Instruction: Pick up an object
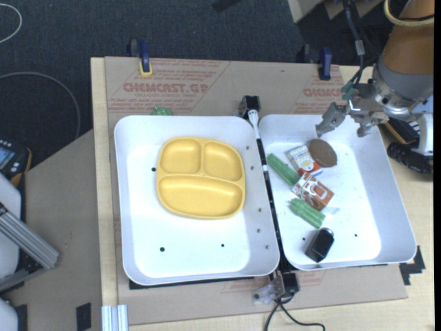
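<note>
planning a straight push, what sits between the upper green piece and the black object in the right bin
In the camera view, between the upper green piece and the black object lie a red-and-white packet and the lower green piece.

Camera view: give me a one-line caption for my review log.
The open gripper hovers over the right bin's far edge, near a brown disc and green pieces; a yellow divided plate lies in the left bin.

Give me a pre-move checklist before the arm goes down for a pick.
1. Gripper above the right bin, near its far edge: ok.
2. Jaws open and holding nothing: ok.
3. Brown disc just below the gripper, top unobstructed: ok.
4. Disc free of neighbours: not ok, it touches the snack packet.
5. Black object lies apart near the front rim: ok.
6. Yellow divided plate in the left bin, out of the way: ok.
</note>
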Controlling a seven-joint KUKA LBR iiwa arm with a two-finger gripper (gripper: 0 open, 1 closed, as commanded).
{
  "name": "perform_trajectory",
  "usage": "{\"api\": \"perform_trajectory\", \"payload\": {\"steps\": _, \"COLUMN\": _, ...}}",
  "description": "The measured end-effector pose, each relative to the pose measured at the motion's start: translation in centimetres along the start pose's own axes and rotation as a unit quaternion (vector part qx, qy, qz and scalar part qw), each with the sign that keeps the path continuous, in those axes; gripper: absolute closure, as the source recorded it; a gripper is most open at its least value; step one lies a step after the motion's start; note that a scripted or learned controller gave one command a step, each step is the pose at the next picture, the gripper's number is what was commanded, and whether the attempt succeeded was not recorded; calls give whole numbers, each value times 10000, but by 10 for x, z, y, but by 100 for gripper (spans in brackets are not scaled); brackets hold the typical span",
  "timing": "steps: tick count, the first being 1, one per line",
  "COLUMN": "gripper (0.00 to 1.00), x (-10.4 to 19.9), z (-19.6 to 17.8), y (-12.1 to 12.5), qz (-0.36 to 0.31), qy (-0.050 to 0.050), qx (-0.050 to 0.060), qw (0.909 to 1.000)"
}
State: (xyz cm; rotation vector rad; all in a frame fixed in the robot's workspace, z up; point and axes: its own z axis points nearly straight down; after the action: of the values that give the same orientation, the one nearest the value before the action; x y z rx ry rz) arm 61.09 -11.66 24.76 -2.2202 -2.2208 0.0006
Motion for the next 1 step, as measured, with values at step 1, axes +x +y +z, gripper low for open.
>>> {"api": "perform_trajectory", "payload": {"steps": 1, "gripper": 100, "x": 0, "z": -11, "y": 1, "qz": -5, "qy": -5, "qx": -18, "qw": 10000}}
